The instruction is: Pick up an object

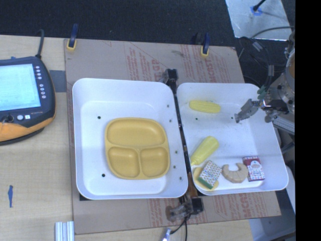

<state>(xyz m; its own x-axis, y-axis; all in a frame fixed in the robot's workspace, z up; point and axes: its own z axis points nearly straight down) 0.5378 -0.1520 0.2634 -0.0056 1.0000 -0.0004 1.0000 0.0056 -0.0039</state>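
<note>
Objects for picking lie in the right bin (228,92): a yellow corn cob (204,106) near the bin's far edge, a yellow squeeze bottle (204,150) leaning along the left wall, a small patterned box (210,174) resting on a yellow disc (199,182) in the near left corner, a tan crescent-shaped pastry (234,172) just beside it, and a red and white carton (254,168) near the near right corner. The four nearer items crowd the near side of the bin, the box touching or almost touching the pastry, and the pastry just beside the carton. The corn cob lies apart from the rest, with bare white floor around it.

The gripper (243,114) reaches in over the bin's right rim, its grey fingers pointing left and down toward the floor between the corn cob and the carton. Nothing sits between the fingers, and they appear slightly parted, though the slant makes this hard to judge.

The left bin (85,134) holds a yellow divided tray (137,147) lying flat in its middle. A teach pendant (22,97) with a lit screen rests on the bench (35,185) well to the left. Two blue and yellow clamps (73,38) pin the cardboard sheet (135,62) under the bins at its far edge
</note>
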